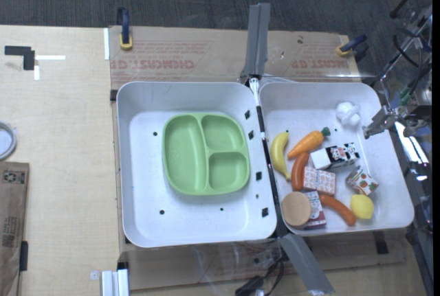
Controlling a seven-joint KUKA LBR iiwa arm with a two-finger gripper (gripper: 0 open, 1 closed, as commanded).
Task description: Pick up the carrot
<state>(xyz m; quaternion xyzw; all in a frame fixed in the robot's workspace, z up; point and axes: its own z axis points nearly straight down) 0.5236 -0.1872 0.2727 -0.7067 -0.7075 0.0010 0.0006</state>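
The carrot [306,142] is orange with a green top and lies at a slant in the upper middle of the right bin [385,222]. It rests between a yellow banana [278,154] on its left and a black-and-white milk carton [342,154] on its right. My gripper [385,121] hangs over the right bin's right rim, well to the right of the carrot and a little farther back. Nothing shows in its grasp.
The right bin also holds a red sausage [299,169], a bun [297,209], a red-and-white box [318,181], an orange sausage [337,209], a lemon [361,206], a small carton [361,181] and a white lump [348,112]. A green divided plate [205,152] sits in the left bin [137,219].
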